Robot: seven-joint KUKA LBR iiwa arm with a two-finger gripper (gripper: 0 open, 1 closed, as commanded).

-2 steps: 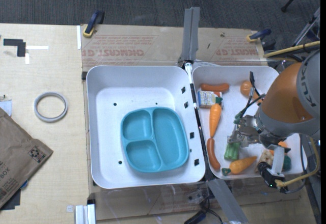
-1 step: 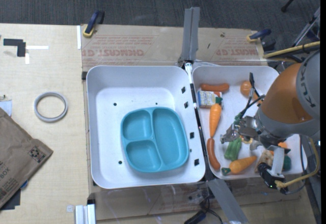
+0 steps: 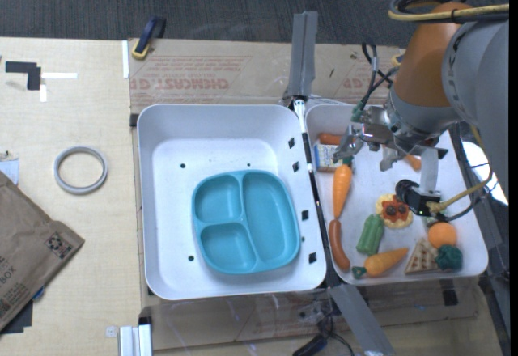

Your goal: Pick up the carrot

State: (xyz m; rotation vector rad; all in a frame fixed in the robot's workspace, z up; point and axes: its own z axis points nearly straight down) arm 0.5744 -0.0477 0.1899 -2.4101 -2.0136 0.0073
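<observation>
An orange carrot [image 3: 341,188] lies lengthwise along the left side of the right bin [image 3: 473,221], its thick end toward the back. A second, smaller carrot-like piece with a green tip [image 3: 384,261] lies near that bin's front edge. My gripper [image 3: 370,152] hangs over the back of the right bin, open, with nothing between its fingers. Its left finger [image 3: 350,147] stands just above and behind the long carrot's thick end. The right finger [image 3: 389,158] is farther right.
The right bin also holds a sausage [image 3: 336,243], a green pickle [image 3: 371,233], a fruit tart [image 3: 395,213], an orange [image 3: 441,233], broccoli [image 3: 450,258], a sandwich wedge [image 3: 419,259] and a small carton [image 3: 324,156]. A teal divided plate [image 3: 245,221] lies in the left bin [image 3: 162,184].
</observation>
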